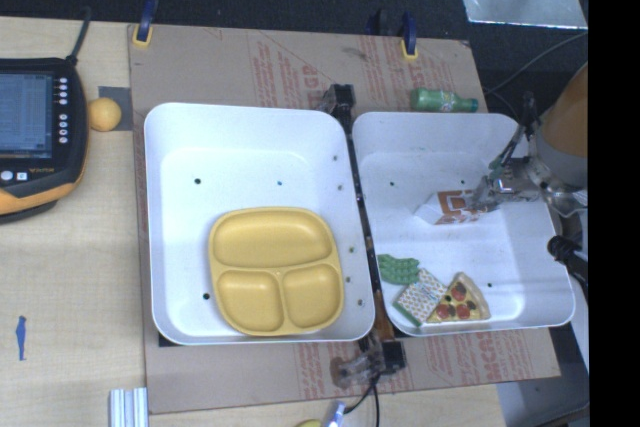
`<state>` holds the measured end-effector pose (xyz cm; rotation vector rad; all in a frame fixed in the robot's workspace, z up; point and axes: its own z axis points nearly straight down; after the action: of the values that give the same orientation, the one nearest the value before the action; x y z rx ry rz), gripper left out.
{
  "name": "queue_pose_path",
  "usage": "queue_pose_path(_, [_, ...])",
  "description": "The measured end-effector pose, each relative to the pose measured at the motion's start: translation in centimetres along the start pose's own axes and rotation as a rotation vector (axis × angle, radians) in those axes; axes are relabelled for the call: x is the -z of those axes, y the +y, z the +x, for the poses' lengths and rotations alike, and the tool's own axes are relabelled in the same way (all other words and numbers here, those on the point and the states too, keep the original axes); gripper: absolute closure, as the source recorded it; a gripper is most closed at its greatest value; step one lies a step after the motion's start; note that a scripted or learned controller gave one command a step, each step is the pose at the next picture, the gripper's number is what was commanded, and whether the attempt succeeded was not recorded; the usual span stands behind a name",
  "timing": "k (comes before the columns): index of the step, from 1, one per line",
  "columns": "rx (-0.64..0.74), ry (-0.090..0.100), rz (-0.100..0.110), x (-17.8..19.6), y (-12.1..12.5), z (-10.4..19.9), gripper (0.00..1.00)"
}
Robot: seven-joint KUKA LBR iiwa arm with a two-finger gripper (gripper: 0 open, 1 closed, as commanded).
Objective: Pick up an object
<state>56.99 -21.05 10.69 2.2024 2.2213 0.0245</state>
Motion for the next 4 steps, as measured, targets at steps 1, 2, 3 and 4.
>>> queue_pose_path(1, [-0.005,-0.022,-0.022,0.1,-1.1,1.0,1.00])
queue_pose_path(2, [-0.002,-0.010,-0.010,0.2,-3.0,-0.2,1.00])
queue_pose_path(3, [-0.007,-0.014,-0.002,0.0,0.9,0.8,1.00])
queue_pose_path(4, [-0.001,-0.014,-0.021,0.1,-2.2,-0.2,1.00])
